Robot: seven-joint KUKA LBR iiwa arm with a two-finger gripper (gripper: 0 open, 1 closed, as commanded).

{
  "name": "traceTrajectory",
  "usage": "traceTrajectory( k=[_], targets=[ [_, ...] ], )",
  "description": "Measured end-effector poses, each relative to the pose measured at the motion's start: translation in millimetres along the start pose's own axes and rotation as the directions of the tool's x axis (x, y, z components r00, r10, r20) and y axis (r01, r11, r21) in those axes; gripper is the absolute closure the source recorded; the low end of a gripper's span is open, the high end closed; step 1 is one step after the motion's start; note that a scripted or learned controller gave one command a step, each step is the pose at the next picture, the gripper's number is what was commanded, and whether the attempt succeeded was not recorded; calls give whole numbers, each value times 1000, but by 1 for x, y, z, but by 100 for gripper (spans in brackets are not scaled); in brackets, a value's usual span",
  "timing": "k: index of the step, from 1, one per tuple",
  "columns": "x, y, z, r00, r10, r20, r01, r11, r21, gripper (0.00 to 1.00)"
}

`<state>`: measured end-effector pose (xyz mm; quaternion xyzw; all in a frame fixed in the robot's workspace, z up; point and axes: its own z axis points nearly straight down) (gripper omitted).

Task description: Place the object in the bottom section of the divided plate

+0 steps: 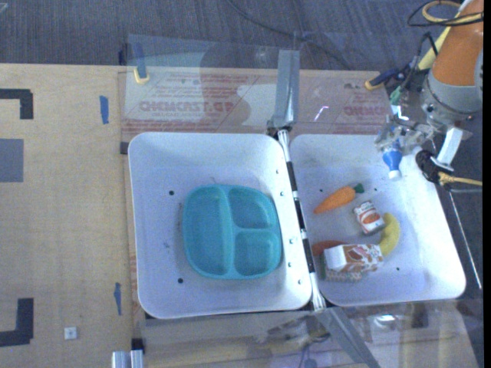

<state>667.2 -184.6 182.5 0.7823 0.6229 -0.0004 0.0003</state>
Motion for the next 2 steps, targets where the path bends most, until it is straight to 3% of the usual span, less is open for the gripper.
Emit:
traceTrajectory(
  k=[1, 2],
  targets=[
    [100, -28, -3, 993, 122, -1, -122, 993, 2, 100],
    [133, -98, -86, 972, 233, -1, -233, 972, 2, 100]
  ],
)
